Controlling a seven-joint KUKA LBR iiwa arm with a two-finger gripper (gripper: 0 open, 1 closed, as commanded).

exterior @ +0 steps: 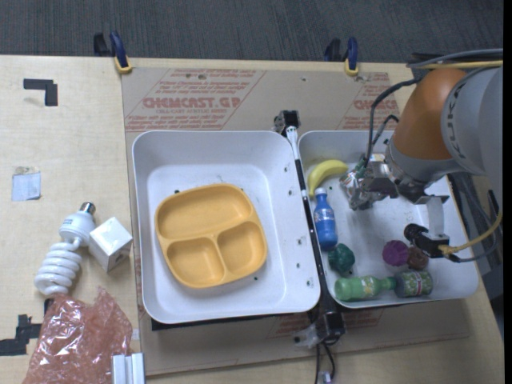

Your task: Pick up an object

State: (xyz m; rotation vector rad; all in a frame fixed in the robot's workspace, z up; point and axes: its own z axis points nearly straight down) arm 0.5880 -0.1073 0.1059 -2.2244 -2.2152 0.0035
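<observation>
Front edge of the table [72,134]: pink crinkled plastic wrap [76,338] at the lower left, with a spiral light bulb [64,250] and a small white box [110,243] just above it.
Left bin [216,146]: holds a yellow divided plate [210,234] with three compartments, lying flat.
Right bin [376,238]: a green bottle [364,286] lies on its side along the near wall, next to a dark patterned item [414,282]; a purple object [395,252] sits just above those, a dark green object [342,258] is near the bottle's left end.
Blue bottle [325,218]: lies along the bin's left wall, white cap toward the far side.
Banana [326,172]: far left corner of the right bin, just left of the arm's tip.
Arm [448,126]: reaches in from the right over the far part of the right bin.
Fingers [358,189]: low over bare bin floor between banana and blue bottle; how far apart they are cannot be told, and nothing is seen held.
</observation>
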